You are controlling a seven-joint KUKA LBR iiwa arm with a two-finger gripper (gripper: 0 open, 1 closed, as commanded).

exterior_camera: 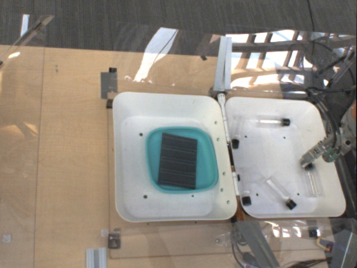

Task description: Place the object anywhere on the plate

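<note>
Over right bin [334,208]: gripper [310,159] low, nr clear tube [312,182].

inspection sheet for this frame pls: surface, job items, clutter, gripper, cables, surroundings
Surface: wooden bench bearing two white bins, left bin and right bin, side by side.
Job's things: teal plate in the left bin; dark ribbed rectangular object lying flat on it, inside the rim.
Clutter: three clear tubes with black caps in the right bin, one near the top, one at the bottom, one at the right.
Gripper: gripper over the right bin's right side; nothing seen between its fingers.
Cables: dark cables at upper right.
Surroundings: dark floor beyond the bench; metal frame at upper right.
</note>
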